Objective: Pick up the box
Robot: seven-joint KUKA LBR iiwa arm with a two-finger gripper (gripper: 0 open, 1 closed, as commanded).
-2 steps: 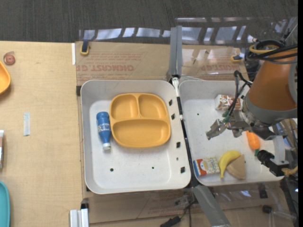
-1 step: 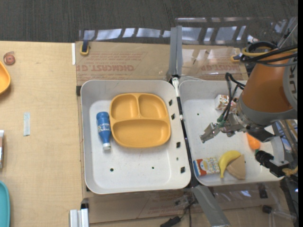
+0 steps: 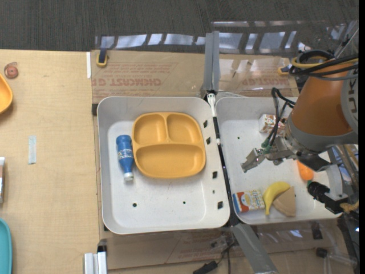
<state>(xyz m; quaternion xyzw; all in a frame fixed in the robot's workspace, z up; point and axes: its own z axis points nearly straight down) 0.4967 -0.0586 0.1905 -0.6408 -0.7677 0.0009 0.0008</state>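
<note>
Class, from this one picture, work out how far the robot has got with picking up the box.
Done: the arm has reached over the right bin. In hand: the end effector hangs above bare bin floor, nothing between its fingers. Left: the box lies at the bin's near edge beside the banana, ungrasped.

We can read 1 printed line: on the cardboard sheet (image 3: 154, 79) behind the left bin, red mirrored and upside-down lettering that seems to spell "CHEMCAST GP". The matching sheet (image 3: 251, 76) behind the right bin carries similar red print, too glared to read. The box (image 3: 249, 201) bears graphics we cannot read.
</note>
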